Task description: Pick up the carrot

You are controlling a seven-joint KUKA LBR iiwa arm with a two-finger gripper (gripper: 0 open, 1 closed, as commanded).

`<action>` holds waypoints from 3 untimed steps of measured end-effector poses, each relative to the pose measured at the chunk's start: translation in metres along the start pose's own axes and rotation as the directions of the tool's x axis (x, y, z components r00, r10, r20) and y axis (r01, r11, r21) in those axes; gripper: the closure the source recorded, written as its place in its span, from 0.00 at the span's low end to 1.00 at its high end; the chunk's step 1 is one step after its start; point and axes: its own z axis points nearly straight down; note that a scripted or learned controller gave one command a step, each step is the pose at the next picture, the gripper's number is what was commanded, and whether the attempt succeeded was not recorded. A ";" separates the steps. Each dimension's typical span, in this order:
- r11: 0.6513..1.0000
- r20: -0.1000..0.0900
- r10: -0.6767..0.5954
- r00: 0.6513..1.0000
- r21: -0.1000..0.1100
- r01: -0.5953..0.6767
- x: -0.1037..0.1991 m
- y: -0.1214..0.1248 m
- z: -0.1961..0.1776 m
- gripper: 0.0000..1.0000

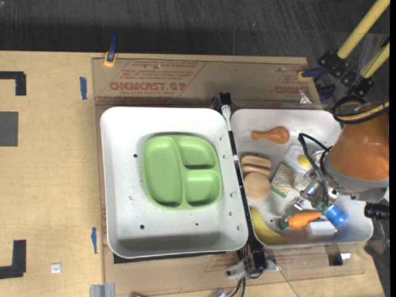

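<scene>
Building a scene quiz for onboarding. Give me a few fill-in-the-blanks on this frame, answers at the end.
1. The green divided plate lies in the ____ bin of the camera view.
2. The carrot lies in the bin on the ____ of the view.
3. The colour of the carrot's body is ____.
4. The plate has ____ compartments.

Missing words: left; right; orange; three

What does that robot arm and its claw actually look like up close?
The arm is a rounded body with a broad orange band above the wrist and grey below it. A black cable loops off its side. The claw is a small cluster of grey metal parts and wiring.
</scene>
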 end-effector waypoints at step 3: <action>0.663 -0.009 -0.749 0.663 -0.007 0.749 -0.028 -0.038 0.012 0.00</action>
